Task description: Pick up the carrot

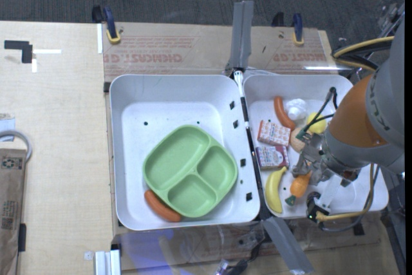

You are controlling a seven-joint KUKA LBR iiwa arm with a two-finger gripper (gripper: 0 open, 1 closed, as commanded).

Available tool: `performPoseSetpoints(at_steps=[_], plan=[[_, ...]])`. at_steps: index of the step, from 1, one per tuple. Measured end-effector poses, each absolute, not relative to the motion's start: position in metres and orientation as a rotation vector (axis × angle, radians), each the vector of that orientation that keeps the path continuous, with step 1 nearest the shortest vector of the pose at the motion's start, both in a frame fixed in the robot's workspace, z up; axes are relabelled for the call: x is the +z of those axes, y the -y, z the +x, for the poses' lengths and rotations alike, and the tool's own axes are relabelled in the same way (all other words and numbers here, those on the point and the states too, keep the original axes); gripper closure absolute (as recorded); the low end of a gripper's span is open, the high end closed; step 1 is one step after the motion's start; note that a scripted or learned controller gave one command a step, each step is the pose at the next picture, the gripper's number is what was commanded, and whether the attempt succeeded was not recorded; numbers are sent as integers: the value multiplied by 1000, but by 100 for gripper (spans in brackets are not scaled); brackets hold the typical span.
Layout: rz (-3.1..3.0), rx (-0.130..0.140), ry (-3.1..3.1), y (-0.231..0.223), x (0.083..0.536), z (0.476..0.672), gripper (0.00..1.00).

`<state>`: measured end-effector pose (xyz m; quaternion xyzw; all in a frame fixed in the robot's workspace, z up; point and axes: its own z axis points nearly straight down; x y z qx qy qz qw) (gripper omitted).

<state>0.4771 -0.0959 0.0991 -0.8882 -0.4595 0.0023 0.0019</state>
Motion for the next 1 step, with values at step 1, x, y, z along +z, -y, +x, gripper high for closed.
performPoseSetpoints(at_steps=[1], plan=[[-2640,5,1702,52,204,495,100]])
